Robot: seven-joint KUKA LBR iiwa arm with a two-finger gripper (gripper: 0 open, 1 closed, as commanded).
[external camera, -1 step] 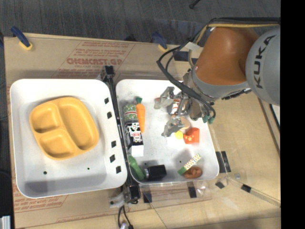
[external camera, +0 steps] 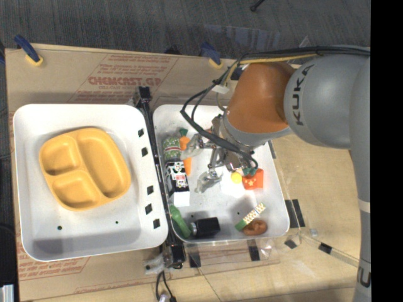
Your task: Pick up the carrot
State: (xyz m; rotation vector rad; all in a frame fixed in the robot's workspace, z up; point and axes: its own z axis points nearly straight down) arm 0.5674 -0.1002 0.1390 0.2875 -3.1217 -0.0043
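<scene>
The carrot (external camera: 184,143) is a small orange piece with a green top, lying near the back left of the right bin (external camera: 277,197), beside a green striped can (external camera: 172,147). My gripper (external camera: 200,163) hangs low over the middle of that bin, just right of the carrot, under the grey and orange wrist. Its two metal fingers stand spread, so it is open. The upper fingertip (external camera: 192,145) is close to the carrot and the lower fingertip (external camera: 206,181) is over bare bin floor. Nothing sits between them.
The right bin also holds a black-and-white box (external camera: 179,173), a green item (external camera: 178,222), a black block (external camera: 206,226), a brown-and-yellow toy (external camera: 252,221), a red piece (external camera: 254,180) and a yellow ball (external camera: 237,177). A yellow divided tray (external camera: 85,167) lies in the left bin (external camera: 38,238).
</scene>
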